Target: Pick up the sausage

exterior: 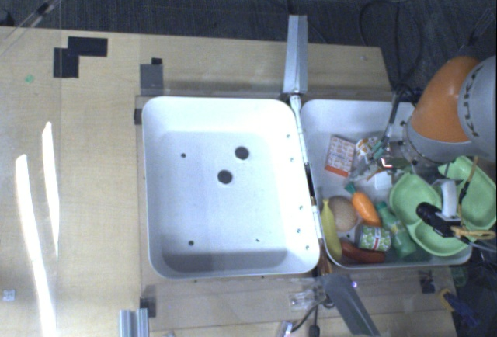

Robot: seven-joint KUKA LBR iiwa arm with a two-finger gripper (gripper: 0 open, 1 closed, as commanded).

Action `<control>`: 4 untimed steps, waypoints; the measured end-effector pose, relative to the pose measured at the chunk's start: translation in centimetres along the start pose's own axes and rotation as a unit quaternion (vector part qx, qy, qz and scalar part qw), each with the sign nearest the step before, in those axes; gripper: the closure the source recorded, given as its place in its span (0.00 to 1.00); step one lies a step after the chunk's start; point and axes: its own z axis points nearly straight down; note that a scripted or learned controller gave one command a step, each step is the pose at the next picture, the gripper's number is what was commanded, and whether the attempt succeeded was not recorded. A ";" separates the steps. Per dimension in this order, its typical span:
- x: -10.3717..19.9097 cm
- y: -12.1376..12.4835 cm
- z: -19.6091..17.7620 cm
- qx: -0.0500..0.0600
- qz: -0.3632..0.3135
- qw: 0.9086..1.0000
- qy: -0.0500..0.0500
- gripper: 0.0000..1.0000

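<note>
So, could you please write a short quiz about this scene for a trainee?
1. True or false: the sausage lies in the left bin.
2. Which thing lies just left of the sausage, along the right bin's left wall?
A. banana
B. carrot
C. can
3. Fill in: the sausage lies near the right bin's ____ wall.

Key:
1. False; it lies in the right bin.
2. A.
3. Front: the lower one in the camera view.
</note>
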 end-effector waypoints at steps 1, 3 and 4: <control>-3.1 2.9 -7.2 0.002 0.139 0.990 -0.001 0.00; -0.5 3.6 -2.0 -0.019 0.378 0.925 0.005 0.00; 4.9 -1.5 0.1 0.000 0.424 0.906 0.000 0.00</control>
